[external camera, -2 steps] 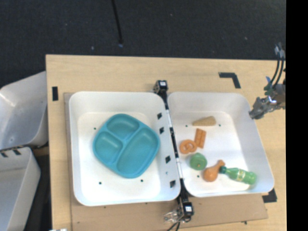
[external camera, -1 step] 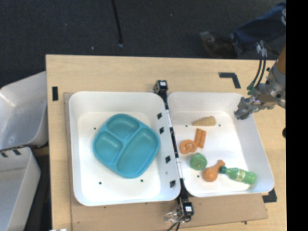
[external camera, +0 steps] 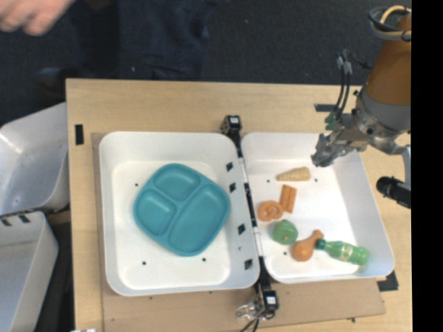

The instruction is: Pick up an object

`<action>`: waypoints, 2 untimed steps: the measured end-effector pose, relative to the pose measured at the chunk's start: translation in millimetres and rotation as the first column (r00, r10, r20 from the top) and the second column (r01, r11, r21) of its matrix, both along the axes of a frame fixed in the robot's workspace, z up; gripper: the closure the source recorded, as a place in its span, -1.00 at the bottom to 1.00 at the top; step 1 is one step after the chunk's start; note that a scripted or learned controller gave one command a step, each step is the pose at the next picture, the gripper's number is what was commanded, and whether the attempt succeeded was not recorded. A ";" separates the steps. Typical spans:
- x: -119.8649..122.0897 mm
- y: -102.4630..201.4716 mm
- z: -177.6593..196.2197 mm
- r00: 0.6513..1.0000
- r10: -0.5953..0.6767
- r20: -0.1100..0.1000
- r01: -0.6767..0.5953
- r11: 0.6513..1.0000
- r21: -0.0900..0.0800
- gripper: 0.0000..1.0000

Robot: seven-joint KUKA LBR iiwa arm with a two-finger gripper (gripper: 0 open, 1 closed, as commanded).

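Objects for picking lie in the right bin below my gripper, which hangs over its upper part with nothing between the fingers; how wide they stand I cannot tell. Nearest is the pale wedge, just down-left of me, well apart from the orange block. I judge it the cleanest target: centre over it, descend straight, close across its narrow side.

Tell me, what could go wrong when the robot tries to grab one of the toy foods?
The toys lie bunched in the right bin: the green bottle touches the drumstick, so a grab might nudge both or catch neither. The gripper hangs near the bin's back wall, by the pale cone; coming down there, it might bump the wall.
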State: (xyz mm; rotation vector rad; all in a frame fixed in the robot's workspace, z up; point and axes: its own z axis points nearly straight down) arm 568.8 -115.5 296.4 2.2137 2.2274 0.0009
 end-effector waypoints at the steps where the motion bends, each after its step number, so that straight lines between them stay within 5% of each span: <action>1: 10.4 53.3 0.5 1.000 0.001 0.002 -0.001 1.000 0.000 1.00; 2: 17.6 107.6 -1.2 1.000 0.000 0.001 0.000 1.000 0.000 1.00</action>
